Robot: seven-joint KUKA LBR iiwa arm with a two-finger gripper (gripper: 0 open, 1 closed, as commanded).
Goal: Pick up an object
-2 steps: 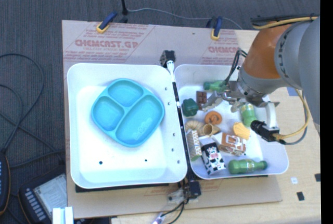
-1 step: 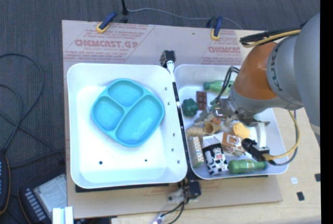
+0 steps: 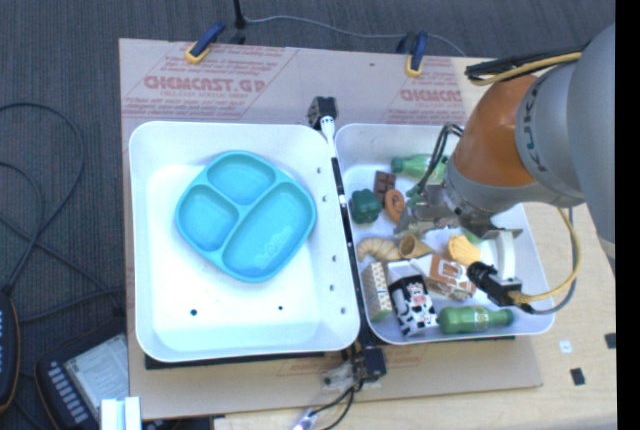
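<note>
Twice "CHEMCAST GP" prints the board; pincer grip state cannot be told.

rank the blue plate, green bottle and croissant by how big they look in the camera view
1. blue plate, by far the largest
2. green bottle
3. croissant, which looks a little smaller than the bottle; the two are close, so that order is unsure
</note>
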